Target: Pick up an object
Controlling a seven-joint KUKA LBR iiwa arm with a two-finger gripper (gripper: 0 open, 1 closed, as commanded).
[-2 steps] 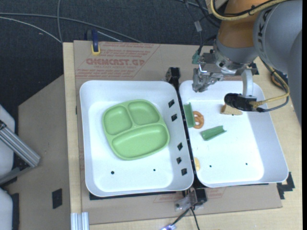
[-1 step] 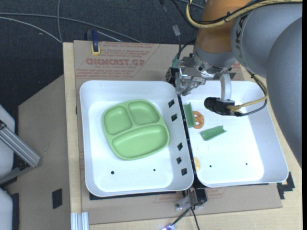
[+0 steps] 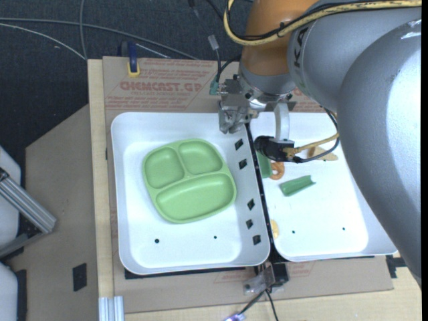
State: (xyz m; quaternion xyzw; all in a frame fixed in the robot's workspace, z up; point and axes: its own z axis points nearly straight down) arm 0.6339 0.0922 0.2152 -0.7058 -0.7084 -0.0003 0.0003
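Where the two bins meet, the claw (image 3: pixel 235 122) hangs near the far rim, grip state unclear

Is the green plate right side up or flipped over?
Right side up. The green plate lies flat in the left bin, and its three hollow sections face upward.

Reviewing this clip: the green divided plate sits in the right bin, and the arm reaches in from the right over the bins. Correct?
Not quite. The camera view shows the green divided plate in the left bin, not the right one. The right bin holds a small green piece and a few other small items. The arm does reach in from the right.
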